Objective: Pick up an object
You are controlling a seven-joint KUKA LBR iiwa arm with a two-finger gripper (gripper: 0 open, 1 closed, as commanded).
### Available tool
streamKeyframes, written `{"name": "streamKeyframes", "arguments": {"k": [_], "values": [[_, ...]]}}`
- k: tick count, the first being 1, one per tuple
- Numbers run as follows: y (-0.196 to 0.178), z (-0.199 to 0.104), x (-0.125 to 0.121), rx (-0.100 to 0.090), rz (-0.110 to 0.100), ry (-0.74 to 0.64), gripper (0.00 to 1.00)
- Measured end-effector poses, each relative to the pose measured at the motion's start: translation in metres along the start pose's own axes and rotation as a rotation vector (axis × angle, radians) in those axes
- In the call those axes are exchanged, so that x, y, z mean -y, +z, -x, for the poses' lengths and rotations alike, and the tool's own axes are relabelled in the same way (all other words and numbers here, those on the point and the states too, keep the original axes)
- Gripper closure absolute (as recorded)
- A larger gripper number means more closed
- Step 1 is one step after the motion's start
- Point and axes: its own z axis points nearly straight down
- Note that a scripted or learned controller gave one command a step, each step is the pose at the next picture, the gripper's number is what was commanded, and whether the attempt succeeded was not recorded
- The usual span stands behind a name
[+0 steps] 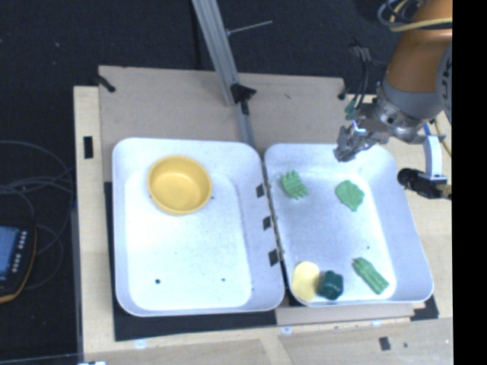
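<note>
The claw (pixel 344 152) hangs over the right bin's (pixel 396 204) far edge — grip unreadable; three light-green pieces (pixel 350 195), one yellow piece (pixel 305 280) and one dark-green piece (pixel 331 285) lie inside; one yellow bowl (pixel 179 184) sits in the left bin's (pixel 190 272) far-left corner.

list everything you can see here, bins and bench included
bowl: 1, yellow, upper left of the left bin
left bin: 1, white, left on the bench
right bin: 1, white, right on the bench
green pieces: 3, light green, right bin: upper left, upper right, lower right
pale yellow object: 1, right bin's lower left corner
dark green object: 1, touching the yellow one
bench: 1, tan
metal pole: 1, grey, slanting above the bins
arm: 1, grey and orange
gripper: 1, above the right bin's top edge
</note>
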Motion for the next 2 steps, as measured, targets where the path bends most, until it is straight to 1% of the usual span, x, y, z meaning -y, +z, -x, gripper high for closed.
{"name": "streamKeyframes", "arguments": {"k": [1,2], "values": [[-0.036,0.000,-0.001,0.000,-0.001,0.000,1.00],[-0.036,-0.043,0.015,0.000,-0.004,-0.002,1.00]]}}
